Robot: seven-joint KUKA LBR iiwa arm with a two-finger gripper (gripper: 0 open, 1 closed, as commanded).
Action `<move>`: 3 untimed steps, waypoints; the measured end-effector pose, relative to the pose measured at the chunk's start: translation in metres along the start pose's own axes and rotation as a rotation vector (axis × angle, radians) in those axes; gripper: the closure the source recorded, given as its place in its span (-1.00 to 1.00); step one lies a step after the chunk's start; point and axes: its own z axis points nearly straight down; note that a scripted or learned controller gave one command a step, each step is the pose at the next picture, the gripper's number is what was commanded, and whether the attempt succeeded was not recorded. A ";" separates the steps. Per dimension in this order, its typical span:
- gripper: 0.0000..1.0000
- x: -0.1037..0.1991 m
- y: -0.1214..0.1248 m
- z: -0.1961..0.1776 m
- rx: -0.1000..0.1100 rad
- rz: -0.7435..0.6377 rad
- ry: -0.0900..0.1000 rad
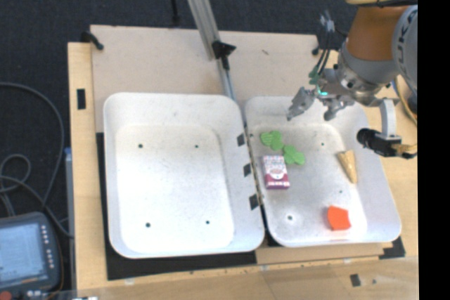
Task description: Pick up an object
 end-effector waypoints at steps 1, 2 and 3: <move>-1.00 -0.012 -0.003 0.052 0.005 0.004 -0.002; -1.00 -0.013 0.002 0.096 0.004 0.006 -0.003; -1.00 -0.015 0.001 0.144 0.005 0.007 -0.002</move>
